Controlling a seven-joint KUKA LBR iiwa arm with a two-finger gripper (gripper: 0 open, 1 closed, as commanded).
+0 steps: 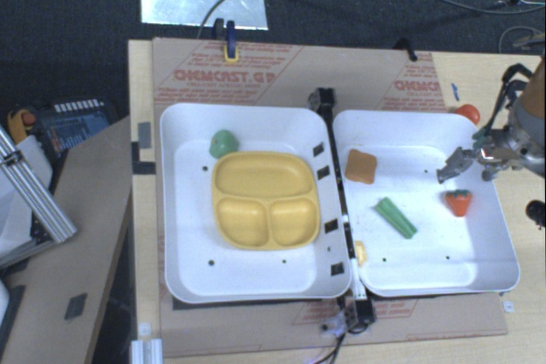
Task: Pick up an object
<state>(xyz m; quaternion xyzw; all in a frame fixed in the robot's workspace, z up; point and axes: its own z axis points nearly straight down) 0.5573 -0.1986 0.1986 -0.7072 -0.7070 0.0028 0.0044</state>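
Observation:
My gripper [472,171] hangs over the right bin [426,273] near its right wall, fingers spread open with nothing between them. Just below it on the bin floor lies a small red-orange fruit with a green top [458,202], apart from the fingers. A green elongated piece [396,216] lies slantwise in the bin's middle. A brown bread-like block [361,167] sits near the bin's upper left.
The left bin [183,268] holds a yellow divided plate [223,187] and a green round piece [224,142] behind it. An orange-red object [467,112] sits at the right bin's far right corner. A small yellow bit [359,252] lies by the divider between the bins.

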